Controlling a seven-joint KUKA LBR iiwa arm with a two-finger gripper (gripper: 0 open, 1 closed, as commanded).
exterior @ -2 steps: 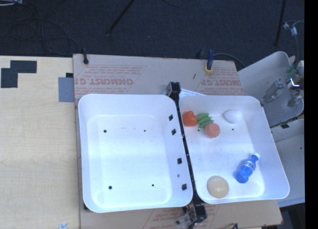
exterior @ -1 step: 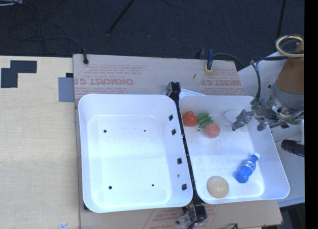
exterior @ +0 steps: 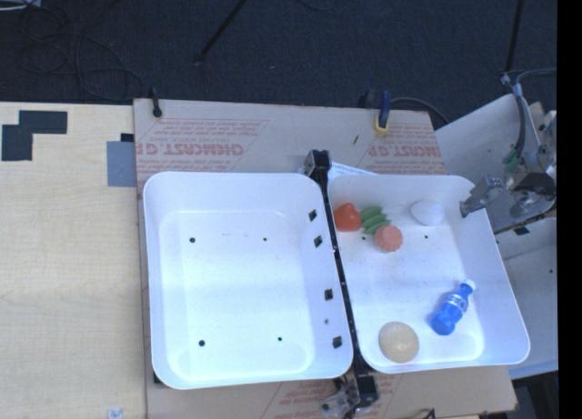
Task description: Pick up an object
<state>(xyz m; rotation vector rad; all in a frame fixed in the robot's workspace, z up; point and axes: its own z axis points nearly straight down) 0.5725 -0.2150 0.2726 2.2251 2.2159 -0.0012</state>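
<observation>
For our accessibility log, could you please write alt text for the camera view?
Two white bins sit side by side; the right bin holds a blue bottle, a beige ball, two red pieces, a green piece and a white piece. The gripper is at its right rim.

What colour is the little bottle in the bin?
Blue bottle with a white cap, seen in the camera view.

- Bright, even light over the two shallow white plastic bins (exterior: 238,192), which come close to washing out.
- The dark carpeted floor (exterior: 273,26) beyond the bins sits dim and grainy.
- Soft, short shadows under the small items inside the right-hand bin.
- The whole picture is slightly soft; the print on the brown cardboard sheet (exterior: 273,140) behind the bins is blurry.
</observation>
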